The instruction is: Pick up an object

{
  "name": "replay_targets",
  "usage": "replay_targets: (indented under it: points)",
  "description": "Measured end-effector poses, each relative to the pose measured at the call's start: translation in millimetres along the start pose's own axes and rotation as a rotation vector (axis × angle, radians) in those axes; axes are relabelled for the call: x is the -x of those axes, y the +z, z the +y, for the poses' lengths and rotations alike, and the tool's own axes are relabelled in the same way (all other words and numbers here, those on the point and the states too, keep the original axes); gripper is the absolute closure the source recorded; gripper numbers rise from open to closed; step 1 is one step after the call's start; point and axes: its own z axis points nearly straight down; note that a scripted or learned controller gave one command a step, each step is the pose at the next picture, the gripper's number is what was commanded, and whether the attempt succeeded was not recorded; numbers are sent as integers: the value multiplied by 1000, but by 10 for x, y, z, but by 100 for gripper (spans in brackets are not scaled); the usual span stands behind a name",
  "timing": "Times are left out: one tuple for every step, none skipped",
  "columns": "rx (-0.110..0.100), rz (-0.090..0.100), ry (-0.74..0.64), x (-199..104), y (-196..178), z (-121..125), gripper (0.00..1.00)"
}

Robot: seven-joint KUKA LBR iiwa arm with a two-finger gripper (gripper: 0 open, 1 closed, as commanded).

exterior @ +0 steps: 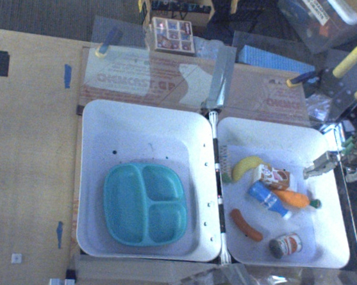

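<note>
At the right edge of the frame I see my gripper [321, 164] over the right bin's [339, 255] rim; I cannot tell its state. Nearest lies the carrot [291, 198], down-left of it, long axis running left-right, beside the blue bottle [268, 199].

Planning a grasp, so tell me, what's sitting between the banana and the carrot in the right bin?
In the camera view, a small brown-and-white carton lies between the banana and the carrot, close against the banana's end.
</note>
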Motion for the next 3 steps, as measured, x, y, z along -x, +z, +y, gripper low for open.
replay_targets:
  points:
    - [6, -3, -124, -8, 1535, 129, 0]
    - [9, -5, -120, 17, 1433, 129, 100]
    - [4, -2, -91, -566, 548, 395, 100]
